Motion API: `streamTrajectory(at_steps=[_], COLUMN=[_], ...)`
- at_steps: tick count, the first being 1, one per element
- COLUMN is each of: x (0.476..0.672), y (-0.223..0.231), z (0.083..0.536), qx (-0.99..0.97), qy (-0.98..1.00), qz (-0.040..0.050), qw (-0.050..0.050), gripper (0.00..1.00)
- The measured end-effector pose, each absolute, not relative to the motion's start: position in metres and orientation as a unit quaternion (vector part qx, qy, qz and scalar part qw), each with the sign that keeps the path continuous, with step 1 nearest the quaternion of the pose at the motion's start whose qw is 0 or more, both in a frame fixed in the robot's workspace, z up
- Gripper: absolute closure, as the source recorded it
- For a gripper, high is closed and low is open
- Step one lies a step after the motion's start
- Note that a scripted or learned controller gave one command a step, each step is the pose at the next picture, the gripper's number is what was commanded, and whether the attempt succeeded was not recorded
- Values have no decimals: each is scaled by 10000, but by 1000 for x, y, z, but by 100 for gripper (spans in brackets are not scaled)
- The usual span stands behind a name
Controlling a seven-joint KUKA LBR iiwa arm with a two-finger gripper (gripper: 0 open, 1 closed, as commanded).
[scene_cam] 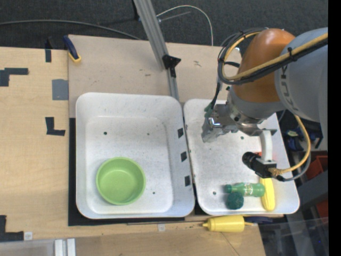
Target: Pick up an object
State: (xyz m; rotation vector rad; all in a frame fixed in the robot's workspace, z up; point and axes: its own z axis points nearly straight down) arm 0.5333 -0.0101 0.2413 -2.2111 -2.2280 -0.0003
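Observation:
My gripper (211,130) hangs over the far left part of the right bin (206,167), close to the wall between the two bins. At the right bin's front right lie a light green bottle (246,189), a small dark green thing (233,200) touching it, and a yellow banana-shaped thing (268,194). These three sit well in front of the gripper and apart from it. A green bowl (121,181) stands upright in the front left of the left bin (128,111).
A yellow squeeze bottle (226,224) lies on the bench just outside the right bin's front rim. A grey metal post (154,28) slants up from behind the bins. Bare white floor lies under the gripper.

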Motion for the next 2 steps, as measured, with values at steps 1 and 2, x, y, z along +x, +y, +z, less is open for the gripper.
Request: streamTrajectory(at_steps=[1,2], x=[525,528], y=[42,99], z=[233,220], qx=[-7048,-7046], qy=[-7094,-7096], qz=[10,11], qw=[17,14], gripper=[100,100])
